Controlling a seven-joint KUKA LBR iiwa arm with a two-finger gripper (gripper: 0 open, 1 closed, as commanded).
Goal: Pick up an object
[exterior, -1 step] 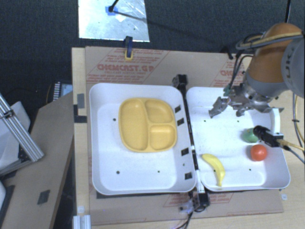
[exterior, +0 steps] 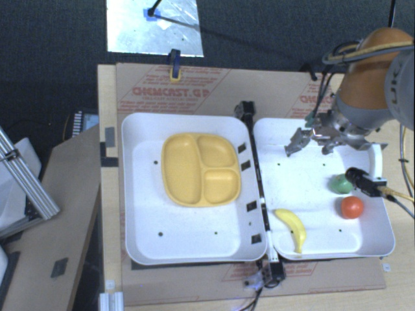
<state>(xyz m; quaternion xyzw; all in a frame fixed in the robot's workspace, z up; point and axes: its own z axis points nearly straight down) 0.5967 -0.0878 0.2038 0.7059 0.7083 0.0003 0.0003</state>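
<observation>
Fingers (exterior: 311,142) spread open, holding nothing, above bare floor near right bin's (exterior: 279,248) far edge.

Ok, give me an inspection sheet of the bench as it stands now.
Surface: brown board bearing left bin and right bin.
Job's things: banana, tomato and green fruit in right bin.
Clutter: yellow tray, three compartments, in left bin.
Gripper: gripper over right bin's far side, apart from the fruit, nothing between its fingers.
Cables: bundle on arm; wires at the front edge.
Surroundings: dark floor, silver sheet behind.
</observation>
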